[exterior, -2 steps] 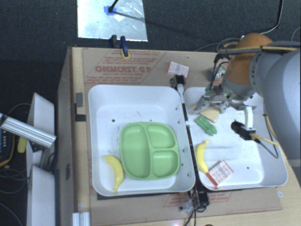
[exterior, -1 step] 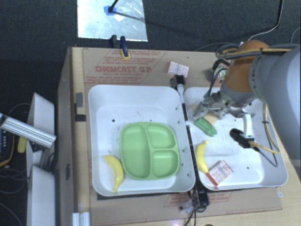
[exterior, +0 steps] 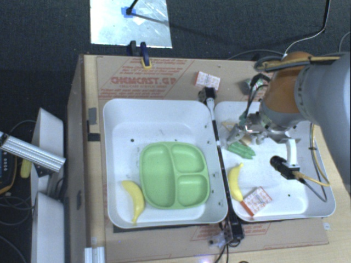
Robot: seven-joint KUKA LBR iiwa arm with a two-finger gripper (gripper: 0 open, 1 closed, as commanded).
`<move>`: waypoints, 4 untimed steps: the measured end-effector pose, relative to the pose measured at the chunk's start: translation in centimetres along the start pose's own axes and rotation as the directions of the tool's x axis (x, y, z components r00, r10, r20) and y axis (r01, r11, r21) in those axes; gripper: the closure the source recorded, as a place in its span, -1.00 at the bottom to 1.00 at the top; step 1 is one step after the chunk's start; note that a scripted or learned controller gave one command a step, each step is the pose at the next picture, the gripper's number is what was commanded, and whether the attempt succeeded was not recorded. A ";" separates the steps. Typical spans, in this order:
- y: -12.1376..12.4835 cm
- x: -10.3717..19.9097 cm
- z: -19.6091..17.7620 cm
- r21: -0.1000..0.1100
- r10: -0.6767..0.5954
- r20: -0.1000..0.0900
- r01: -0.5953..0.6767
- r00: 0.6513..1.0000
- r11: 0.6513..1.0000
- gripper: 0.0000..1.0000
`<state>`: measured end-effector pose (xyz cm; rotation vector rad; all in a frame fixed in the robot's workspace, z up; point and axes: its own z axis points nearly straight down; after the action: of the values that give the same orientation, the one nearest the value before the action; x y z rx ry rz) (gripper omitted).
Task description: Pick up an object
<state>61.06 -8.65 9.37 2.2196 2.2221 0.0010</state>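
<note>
The camera view looks down on a table [exterior: 164,81] covered with printed cardboard, carrying two white bins side by side. The left bin [exterior: 118,125] holds a green divided plate [exterior: 174,174] at its centre, with a yellow banana [exterior: 134,200] touching the plate's lower-left edge. The right bin [exterior: 315,204] holds a second banana [exterior: 235,182] against its left wall, a small red-and-white packet [exterior: 257,200] just to the right of that banana near the bottom rim, and a green object [exterior: 242,149] in its upper left part. The grey arm [exterior: 323,89] with its orange band enters from the upper right of the frame, and its end effector [exterior: 245,132] sits low in the right bin, just above the green object. Whether it is apart or together cannot be told, since the wrist and cables hide it.
</note>
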 end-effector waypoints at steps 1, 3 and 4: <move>-3.9 -0.9 1.0 0.001 0.000 0.000 0.000 1.000 1.000 -1.00; -0.8 -1.2 0.9 0.000 -0.001 0.000 0.001 1.000 1.000 -1.00; -2.3 -0.1 0.4 0.000 -0.001 0.000 0.001 1.000 1.000 -1.00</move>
<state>58.77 -8.72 8.96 2.2184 2.2236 0.0008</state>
